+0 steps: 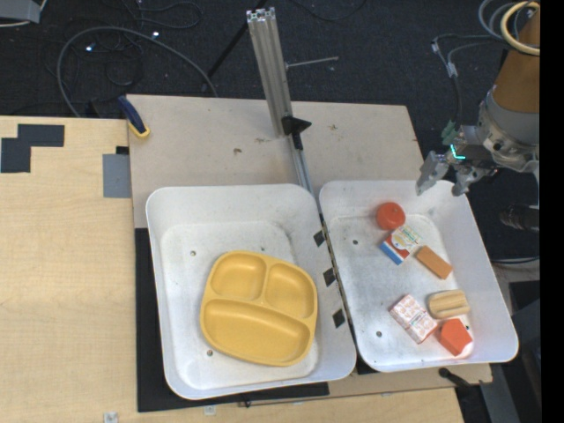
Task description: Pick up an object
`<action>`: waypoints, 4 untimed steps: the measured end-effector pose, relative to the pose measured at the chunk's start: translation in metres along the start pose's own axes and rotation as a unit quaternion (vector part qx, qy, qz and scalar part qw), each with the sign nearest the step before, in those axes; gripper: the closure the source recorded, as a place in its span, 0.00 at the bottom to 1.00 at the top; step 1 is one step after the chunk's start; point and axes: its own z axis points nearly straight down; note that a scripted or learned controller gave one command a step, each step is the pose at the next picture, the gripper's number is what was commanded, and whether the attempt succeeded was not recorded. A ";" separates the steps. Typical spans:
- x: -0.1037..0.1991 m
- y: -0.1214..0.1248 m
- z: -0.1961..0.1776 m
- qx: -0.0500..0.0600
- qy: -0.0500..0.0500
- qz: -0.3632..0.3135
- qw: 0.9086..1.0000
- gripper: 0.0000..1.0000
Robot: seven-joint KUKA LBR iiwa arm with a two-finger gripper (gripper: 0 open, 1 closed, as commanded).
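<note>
I count two white bins [167, 236]. The left one carries one yellow divided tray [259, 307]. The right one carries six small items [423, 280]: one red ball [391, 215] and five little blocks or packets.

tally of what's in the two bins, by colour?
Yellow: 1, the divided plate
Red/orange: 3, ball, stick, block
Tan: 1, bun
Pink: 1, packet
Multicolour: 1, small carton
Total: 7
</note>
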 end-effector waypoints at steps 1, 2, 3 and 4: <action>0.000 0.001 -0.002 -0.002 0.000 0.000 1.000 0.00; -0.002 0.006 0.043 0.001 0.000 0.000 1.000 0.00; -0.010 0.003 0.091 0.001 0.000 0.000 1.000 0.00; -0.005 -0.007 0.140 0.002 0.001 0.000 1.000 0.00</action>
